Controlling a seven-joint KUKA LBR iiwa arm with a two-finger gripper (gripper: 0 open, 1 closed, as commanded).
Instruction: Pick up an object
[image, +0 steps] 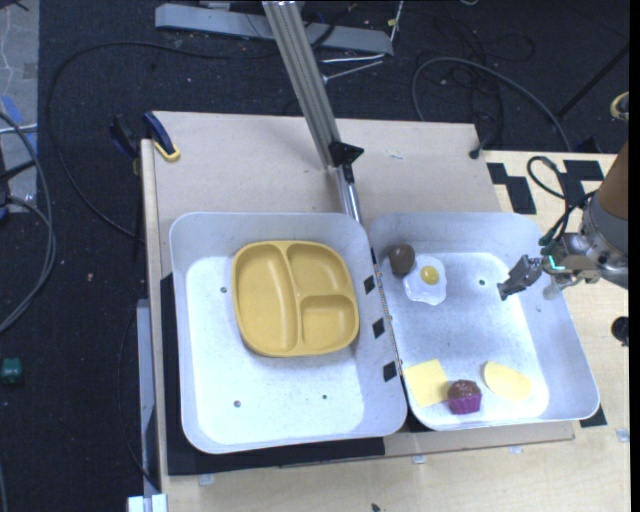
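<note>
- Gripper sits at the right-hand rim of the right bin, reaching in from the camera view's right; dark fingers point left and slightly down into the bin.
- Finger state: cannot tell at this resolution. Nothing visible between the fingers, so I judge it is carrying nothing.
- Candidate objects, all in the right bin, all apart from the gripper:
  - toy fried egg: to the gripper's left, roughly level with it. Nearest along the line the fingers point.
  - brown rounded object: just beyond the egg, further left, touching or nearly touching it.
  - yellow oval piece: below the gripper, toward the bin's near edge.
  - purple object and yellow square slice: below and left, side by side.
- Yellow divided plate lies in the left bin, well apart.
- Judgement: the pick has not begun. The egg is flat, likely hard to pinch; the purple object stands taller.
</note>
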